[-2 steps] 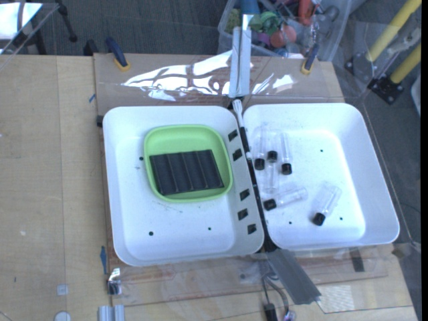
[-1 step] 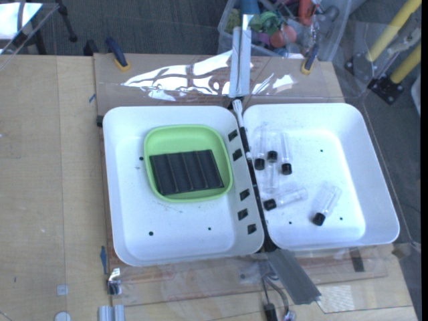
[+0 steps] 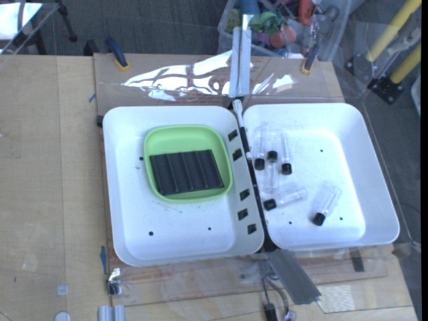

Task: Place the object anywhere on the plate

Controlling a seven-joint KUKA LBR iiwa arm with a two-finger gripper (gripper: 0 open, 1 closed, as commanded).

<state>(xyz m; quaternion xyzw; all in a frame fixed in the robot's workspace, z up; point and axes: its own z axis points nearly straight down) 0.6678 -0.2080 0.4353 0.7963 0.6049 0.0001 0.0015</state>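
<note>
Sitting in left shallow white plastic bin [image 3: 127, 199]: square lime-green plate [image 3: 187, 138] carrying dark ribbed rectangular slab [image 3: 186, 172]; at 3 o'clock, right white bin [image 3: 354, 172] scattered with perhaps five clear black-capped vials [image 3: 324, 204]; pincer state impossible to tell

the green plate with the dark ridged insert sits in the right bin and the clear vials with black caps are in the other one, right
Not quite. The camera view shows the green square plate with the dark ridged insert in the left white bin, not the right. The clear vials with black caps do lie in the other one, the right white bin.
</note>
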